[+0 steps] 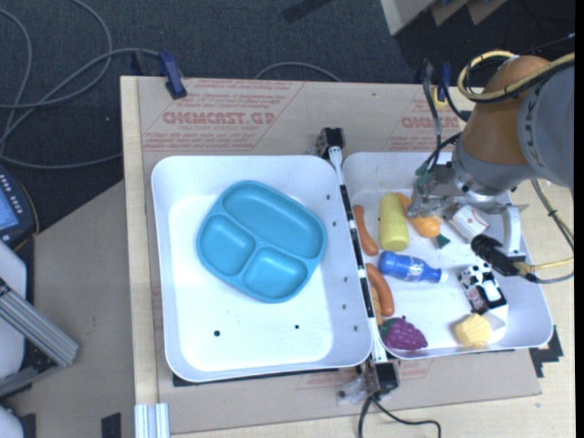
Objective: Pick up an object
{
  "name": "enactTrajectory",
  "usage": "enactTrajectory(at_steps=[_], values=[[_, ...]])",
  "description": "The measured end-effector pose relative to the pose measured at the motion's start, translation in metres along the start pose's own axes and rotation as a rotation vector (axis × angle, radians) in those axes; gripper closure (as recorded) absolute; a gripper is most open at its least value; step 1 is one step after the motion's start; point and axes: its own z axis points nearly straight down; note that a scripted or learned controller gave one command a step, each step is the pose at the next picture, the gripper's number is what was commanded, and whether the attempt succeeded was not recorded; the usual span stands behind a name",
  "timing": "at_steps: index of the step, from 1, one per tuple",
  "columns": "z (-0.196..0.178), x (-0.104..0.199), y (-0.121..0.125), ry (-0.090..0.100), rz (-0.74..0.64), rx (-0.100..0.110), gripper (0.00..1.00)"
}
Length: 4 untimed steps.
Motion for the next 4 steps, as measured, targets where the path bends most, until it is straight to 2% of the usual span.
enactTrajectory(at_steps=[1,2,3,4], values=[[0.001,0.000,-0.001,0.001,0.001,0.003,0.00],[-0.022,-0.051,0.034,0.006,-0.003,0.028,0.00],[0.035,-0.042,0.053,0.012,0.004,0.066,0.00],[0.027,-0.043,0.050,0.009,0.002,0.071,1.00]])
